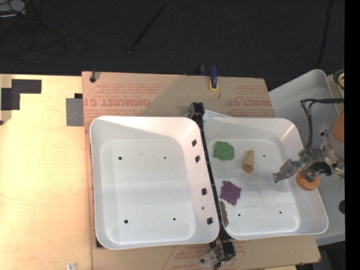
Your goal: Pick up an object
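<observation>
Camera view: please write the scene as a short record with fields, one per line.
left bin: no objects seen inside
right bin: holds three objects
green lump: near the divider, far side
purple lump: near the divider, closer side
tan cone: between the green lump and the gripper
gripper: over the right bin, right side, holding nothing visible
</observation>
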`<action>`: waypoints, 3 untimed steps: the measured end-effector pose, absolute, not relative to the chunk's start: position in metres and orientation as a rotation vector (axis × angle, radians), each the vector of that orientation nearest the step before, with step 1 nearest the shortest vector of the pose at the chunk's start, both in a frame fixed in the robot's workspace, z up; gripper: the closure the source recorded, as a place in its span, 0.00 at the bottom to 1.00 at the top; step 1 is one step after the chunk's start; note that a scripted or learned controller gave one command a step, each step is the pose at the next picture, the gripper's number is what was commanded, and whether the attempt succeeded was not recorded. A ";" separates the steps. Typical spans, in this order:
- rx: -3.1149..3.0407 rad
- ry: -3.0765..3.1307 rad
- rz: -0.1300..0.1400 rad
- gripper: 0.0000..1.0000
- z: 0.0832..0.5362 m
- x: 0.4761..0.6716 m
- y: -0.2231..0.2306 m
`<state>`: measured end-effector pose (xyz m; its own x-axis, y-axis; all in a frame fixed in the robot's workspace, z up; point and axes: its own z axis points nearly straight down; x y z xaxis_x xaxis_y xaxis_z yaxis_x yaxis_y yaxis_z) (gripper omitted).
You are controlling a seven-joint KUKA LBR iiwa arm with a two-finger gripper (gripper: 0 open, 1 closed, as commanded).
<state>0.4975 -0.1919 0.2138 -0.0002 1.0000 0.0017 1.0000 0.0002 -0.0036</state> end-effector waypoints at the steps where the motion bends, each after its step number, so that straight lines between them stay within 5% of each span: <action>1: -2.217 -2.218 0.003 1.00 0.224 0.497 -0.193; 2: -2.207 -2.224 0.001 1.00 0.178 0.543 -0.117; 3: -2.212 -2.230 -0.004 1.00 0.188 0.603 -0.056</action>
